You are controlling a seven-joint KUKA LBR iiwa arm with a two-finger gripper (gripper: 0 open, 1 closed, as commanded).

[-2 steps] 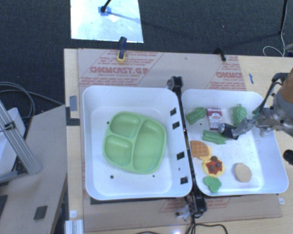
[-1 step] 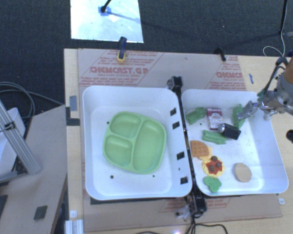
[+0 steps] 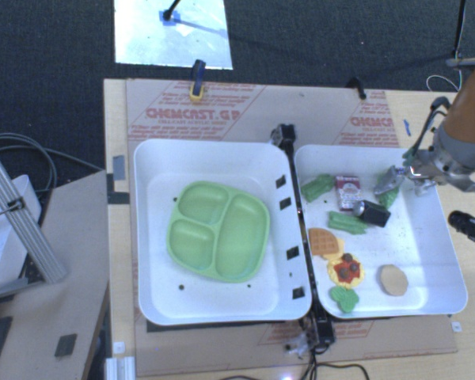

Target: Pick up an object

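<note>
- Several small toy foods lie loose in the right bin [image 3: 451,287]: a red-and-white packet [image 3: 347,191], a black cylinder [image 3: 372,213], a waffle [image 3: 324,242], a small pizza [image 3: 346,270], a tan round cookie [image 3: 393,280] and green pieces.
- The tool [image 3: 389,182] sits low over the bin's upper right, just above the black cylinder; whether it is spread or pinching cannot be told.
- The left bin [image 3: 154,212] holds a green divided plate [image 3: 218,230].
- Both bins rest side by side on the counter [image 3: 245,105].
</note>
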